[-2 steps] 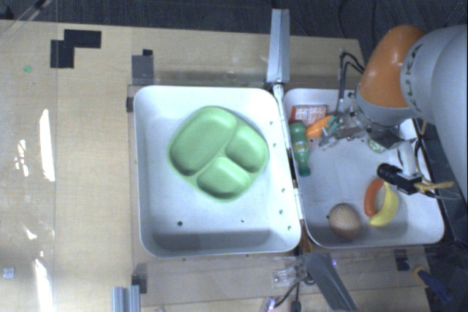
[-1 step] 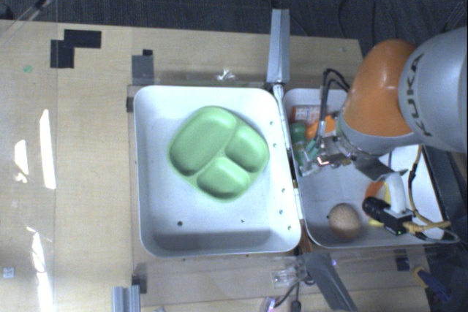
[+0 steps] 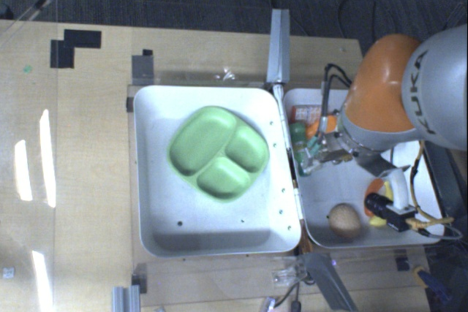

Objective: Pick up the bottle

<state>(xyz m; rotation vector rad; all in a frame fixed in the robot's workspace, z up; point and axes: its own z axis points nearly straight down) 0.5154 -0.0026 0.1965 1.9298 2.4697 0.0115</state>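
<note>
**Pincer down at the right bin's left wall**

The two-finger pincer (image 3: 311,156) sits low by the right white bin's (image 3: 325,219) left wall; whether it is clenched or released I cannot tell. The green plastic bottle (image 3: 298,134) lies just beyond it, toward the far-left corner, long axis unclear.

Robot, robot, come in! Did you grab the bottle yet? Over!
Pincer low in right bin, at its left wall. Green bottle right beside it, grip unconfirmed. Orange item crowding the bottle.
</note>
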